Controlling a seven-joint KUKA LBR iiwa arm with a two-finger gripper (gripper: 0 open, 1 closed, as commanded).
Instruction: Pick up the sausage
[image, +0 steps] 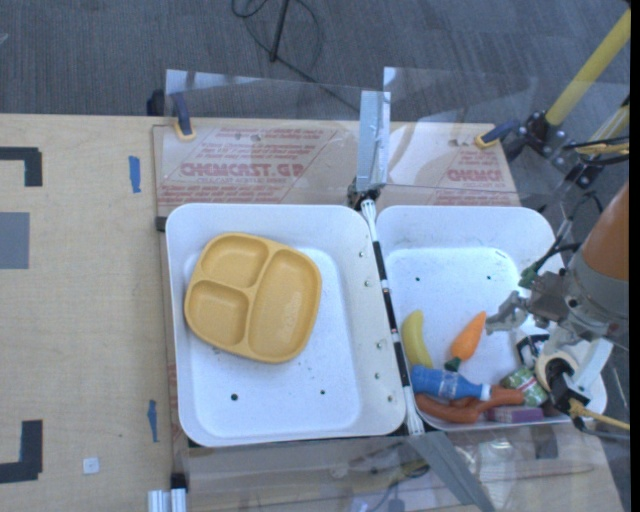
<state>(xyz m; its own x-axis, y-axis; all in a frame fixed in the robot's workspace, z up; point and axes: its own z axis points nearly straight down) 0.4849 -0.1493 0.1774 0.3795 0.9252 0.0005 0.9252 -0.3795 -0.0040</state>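
Tool (512, 312) above right bin (440, 225); sausage (450, 408) near front wall.

Place: a robotics lab or test cell.
Bench: plywood top (70, 330) marked with black and blue tape.
Bins: two white bins (200, 400) behind clear plastic guards (260, 120).
Floor: grey carpet with loose cables (285, 35).
Props: toy food, a yellow divided plate (253, 296).
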